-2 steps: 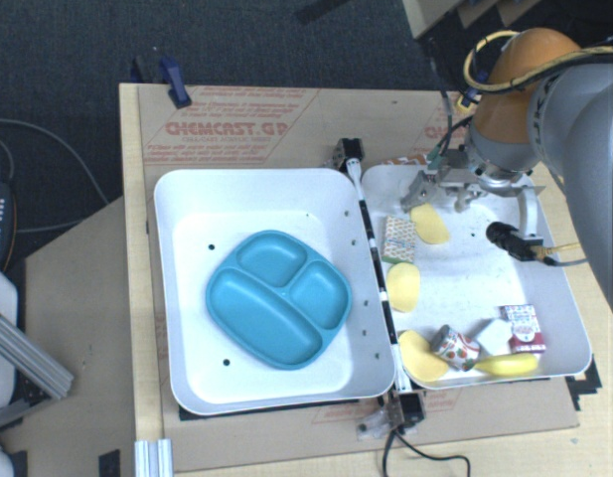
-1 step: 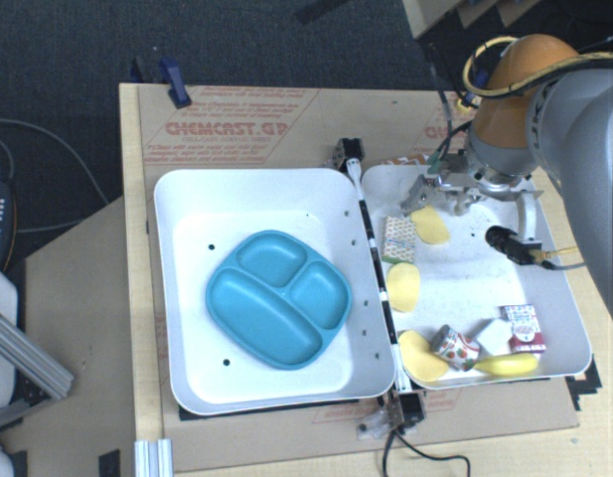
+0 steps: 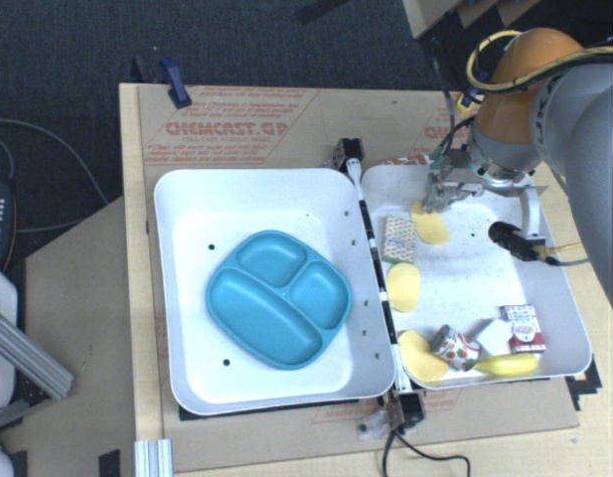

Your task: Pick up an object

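Observation:
My gripper (image 3: pixel 437 195) reaches down into the far end of the right bin (image 3: pixel 554 296), just above a small yellow piece (image 3: pixel 431 229). It hangs at that piece's far edge, and I cannot tell whether they touch. Beside the piece lies a beige patterned packet (image 3: pixel 398 237). Further down the bin's left side is a yellow lemon-like fruit (image 3: pixel 403 287). At the near end lie another yellow fruit (image 3: pixel 419 358), a small can (image 3: pixel 455 346), a banana (image 3: pixel 507 366) and a red and white carton (image 3: pixel 525 328).
The left bin (image 3: pixel 187 227) holds a blue divided plate (image 3: pixel 276 298). The arm's grey body and orange band (image 3: pixel 530 68) hang over the bench's far right corner. A black part with a cable (image 3: pixel 512 238) sticks out over the right bin.

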Tool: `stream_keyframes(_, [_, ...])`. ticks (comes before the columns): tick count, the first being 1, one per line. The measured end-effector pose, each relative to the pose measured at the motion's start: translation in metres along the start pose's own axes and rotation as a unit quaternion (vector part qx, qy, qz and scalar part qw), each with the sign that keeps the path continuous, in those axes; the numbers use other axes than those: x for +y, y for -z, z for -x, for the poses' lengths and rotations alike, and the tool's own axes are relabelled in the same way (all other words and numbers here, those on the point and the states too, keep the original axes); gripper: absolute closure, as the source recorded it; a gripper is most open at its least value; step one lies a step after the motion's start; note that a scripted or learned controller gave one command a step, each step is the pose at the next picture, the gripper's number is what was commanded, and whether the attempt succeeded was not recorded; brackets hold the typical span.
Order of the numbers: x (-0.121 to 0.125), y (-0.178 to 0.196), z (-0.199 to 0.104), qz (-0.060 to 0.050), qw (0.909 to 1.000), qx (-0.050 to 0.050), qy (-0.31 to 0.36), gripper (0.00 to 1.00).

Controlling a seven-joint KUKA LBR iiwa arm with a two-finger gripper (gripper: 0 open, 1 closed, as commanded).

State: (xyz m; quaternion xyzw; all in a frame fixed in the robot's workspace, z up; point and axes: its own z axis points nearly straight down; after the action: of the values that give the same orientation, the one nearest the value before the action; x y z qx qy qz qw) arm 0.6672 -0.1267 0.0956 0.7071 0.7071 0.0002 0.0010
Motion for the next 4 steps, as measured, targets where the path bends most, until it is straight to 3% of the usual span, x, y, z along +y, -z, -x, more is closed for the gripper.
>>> stream_keyframes(1, [0.0, 0.0, 0.0, 0.0, 1.0, 0.0, 0.0, 0.0])
stream_keyframes(2, [-0.001, -0.011, 0.001, -0.001, 1.0, 0.0, 0.0, 0.0])
stream_keyframes(3, [0.0, 0.0, 0.0, 0.0, 1.0, 0.0, 0.0, 1.0])
stream_keyframes(4, [0.0, 0.0, 0.0, 0.0, 1.0, 0.0, 0.0, 0.0])
